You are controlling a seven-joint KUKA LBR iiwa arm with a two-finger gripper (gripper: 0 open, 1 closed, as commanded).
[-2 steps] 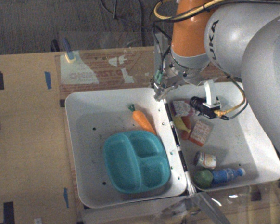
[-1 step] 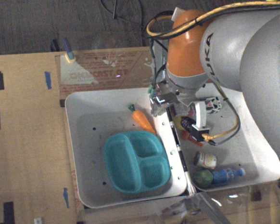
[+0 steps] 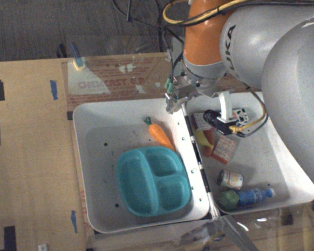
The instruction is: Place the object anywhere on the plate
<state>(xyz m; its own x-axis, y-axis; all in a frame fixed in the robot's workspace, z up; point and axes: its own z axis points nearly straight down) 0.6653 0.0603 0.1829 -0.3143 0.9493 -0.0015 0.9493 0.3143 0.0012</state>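
Teal plate (image 3: pixel 152 180), three compartments, lower centre of the frame, inside the left bin (image 3: pixel 91 154). Carrot (image 3: pixel 160 135), orange with a green top, lying on the bin floor just above the plate's upper right rim, its lower tip touching or just overlapping that rim; green end pointing to the upper left. Gripper (image 3: pixel 172 102), small and metallic, at upper centre over the wall between the two bins, above and right of the carrot, apart from it; finger state cannot be told. Arm (image 3: pixel 231 35), grey with an orange band, entering from the upper right. Right bin (image 3: pixel 289 160): red packets (image 3: pixel 215 144), jar (image 3: pixel 230 179), green ball (image 3: pixel 228 199), blue bottle (image 3: pixel 254 196)
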